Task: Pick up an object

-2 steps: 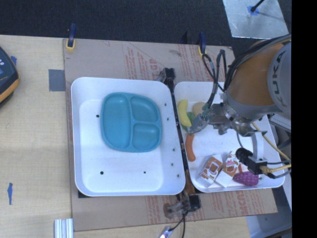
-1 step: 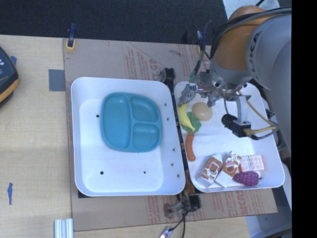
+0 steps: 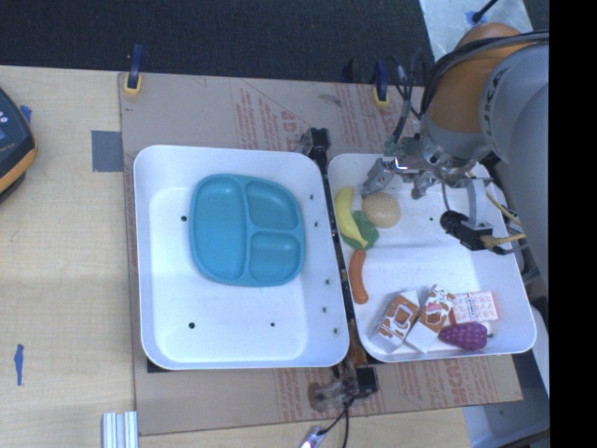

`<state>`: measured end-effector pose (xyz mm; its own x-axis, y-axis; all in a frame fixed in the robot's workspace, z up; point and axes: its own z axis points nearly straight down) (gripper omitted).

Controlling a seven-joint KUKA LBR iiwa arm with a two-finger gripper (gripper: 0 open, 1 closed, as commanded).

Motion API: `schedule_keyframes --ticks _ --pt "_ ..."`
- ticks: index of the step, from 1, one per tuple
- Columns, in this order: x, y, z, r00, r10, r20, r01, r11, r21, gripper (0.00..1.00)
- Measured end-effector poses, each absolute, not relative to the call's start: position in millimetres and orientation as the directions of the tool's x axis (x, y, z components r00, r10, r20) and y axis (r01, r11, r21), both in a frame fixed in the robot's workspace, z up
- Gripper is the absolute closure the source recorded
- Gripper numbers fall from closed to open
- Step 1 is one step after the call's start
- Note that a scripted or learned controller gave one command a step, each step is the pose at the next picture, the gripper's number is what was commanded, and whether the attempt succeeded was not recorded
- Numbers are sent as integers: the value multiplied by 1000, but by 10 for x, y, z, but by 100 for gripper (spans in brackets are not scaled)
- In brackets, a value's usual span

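1. The jaws [image 3: 399, 177] hung over the far end of the right bin [image 3: 508, 278], their metal parts spread just above a round tan potato-like ball [image 3: 381, 210]; whether they were apart or together could not be told.
2. Just left of the ball lay a curved yellow banana [image 3: 346, 215] on a green leafy piece [image 3: 365, 234].
3. Nearer than the ball, an orange sausage-shaped piece [image 3: 358, 276] lay along the bin's left wall.
4. Further from the ball, at the bin's near end, sat small printed cartons [image 3: 403, 320] and a knobbly purple grape bunch [image 3: 464, 336].
5. Well left of the ball, a smooth blue divided plate [image 3: 247, 230] rested in the left bin [image 3: 168, 325].
6. Both glossy bins sat on brown cardboard [image 3: 224, 105] on the wooden bench [image 3: 56, 269].
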<state>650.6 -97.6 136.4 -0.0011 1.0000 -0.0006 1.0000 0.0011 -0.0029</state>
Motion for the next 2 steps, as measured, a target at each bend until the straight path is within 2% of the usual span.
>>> schedule_keyframes --ticks 1,2 --pt "6513 -976 1476 -5 1000 -1 1000 5 -3 100" --pt "5810 -460 1923 -7 1000 0 1000 7 -4 100"
